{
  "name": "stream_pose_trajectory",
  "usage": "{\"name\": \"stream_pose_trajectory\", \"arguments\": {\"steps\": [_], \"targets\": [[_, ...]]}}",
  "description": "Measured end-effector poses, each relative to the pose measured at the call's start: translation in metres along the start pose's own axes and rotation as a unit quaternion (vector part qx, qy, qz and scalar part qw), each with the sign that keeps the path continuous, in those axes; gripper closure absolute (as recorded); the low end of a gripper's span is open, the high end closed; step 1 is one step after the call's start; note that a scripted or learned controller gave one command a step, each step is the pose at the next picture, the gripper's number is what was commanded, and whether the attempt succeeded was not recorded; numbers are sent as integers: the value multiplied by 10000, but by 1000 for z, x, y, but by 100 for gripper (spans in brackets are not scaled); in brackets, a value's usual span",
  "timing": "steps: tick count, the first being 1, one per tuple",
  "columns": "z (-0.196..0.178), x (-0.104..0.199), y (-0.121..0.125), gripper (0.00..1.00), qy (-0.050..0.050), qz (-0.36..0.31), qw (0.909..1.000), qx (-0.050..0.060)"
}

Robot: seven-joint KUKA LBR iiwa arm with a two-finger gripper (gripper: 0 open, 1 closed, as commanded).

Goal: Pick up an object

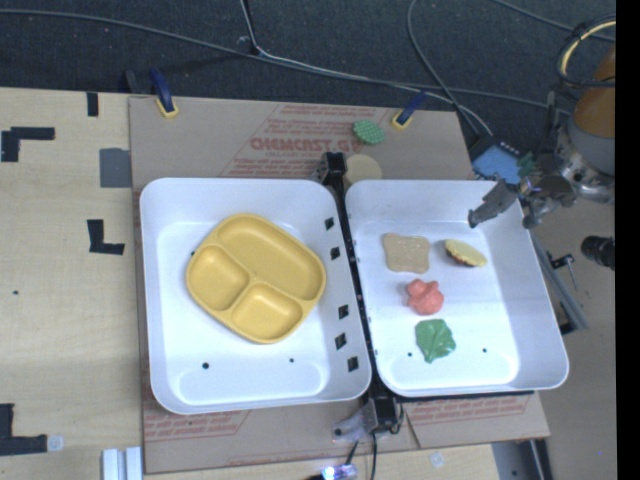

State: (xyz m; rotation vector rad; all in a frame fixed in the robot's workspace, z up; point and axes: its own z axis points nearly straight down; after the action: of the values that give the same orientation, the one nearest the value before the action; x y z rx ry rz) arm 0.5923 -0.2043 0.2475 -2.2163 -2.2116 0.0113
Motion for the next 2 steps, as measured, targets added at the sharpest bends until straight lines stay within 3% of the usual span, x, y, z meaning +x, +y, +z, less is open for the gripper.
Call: {"name": "stream_pose_trajectory", "arguments": {"steps": [1,2], "targets": [[-7,0,2,0,-13,-17,10000,-58],[41,-8,4,0,-16,-13,10000,-38]]}}
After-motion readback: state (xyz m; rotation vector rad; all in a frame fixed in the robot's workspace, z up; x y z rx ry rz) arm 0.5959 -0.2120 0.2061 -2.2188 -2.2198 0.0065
